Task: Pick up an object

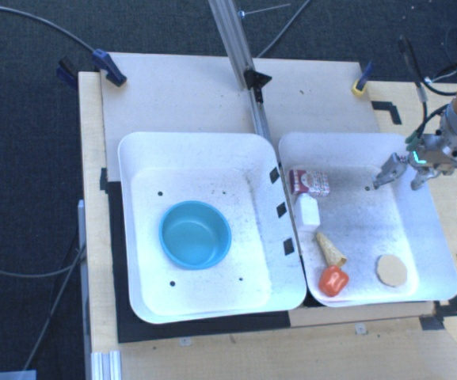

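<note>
My pickings lie in the right bin [418, 291], crowded along its left wall and front: a red-and-white packet [309, 183], a white bottle [308, 210], an ice-cream cone [331, 249], a red pepper [333, 280] and a tan round cookie [391, 271]. The left bin [141, 157] holds a blue bowl [196, 234]. My claw [402, 174] hangs over the right bin's far right corner, fingers spread, gripping nothing, well apart from every object.

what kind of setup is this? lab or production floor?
Most likely a lab test bench for robot grasping. Two white bins, the left bin and right bin, sit on a clamped board; the end effector hovers over toy items such as a blue bowl and red pepper.
</note>
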Controlling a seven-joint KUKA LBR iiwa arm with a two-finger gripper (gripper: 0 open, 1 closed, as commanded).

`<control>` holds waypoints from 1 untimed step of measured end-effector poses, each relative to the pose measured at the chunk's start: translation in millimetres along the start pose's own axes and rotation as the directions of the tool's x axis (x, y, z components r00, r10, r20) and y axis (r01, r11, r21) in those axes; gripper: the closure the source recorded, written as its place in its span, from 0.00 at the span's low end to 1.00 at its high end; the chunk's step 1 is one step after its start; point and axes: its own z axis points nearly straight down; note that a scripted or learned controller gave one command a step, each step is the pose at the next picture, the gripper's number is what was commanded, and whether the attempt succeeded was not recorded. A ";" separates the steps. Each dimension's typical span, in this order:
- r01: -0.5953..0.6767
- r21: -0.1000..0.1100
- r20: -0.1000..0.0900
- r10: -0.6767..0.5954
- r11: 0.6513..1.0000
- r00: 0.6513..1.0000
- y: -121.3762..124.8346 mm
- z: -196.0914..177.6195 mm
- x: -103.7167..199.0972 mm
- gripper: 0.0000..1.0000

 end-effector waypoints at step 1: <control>0.001 -0.006 0.001 -0.001 1.000 1.000 1.3 -3.0 -0.2 0.00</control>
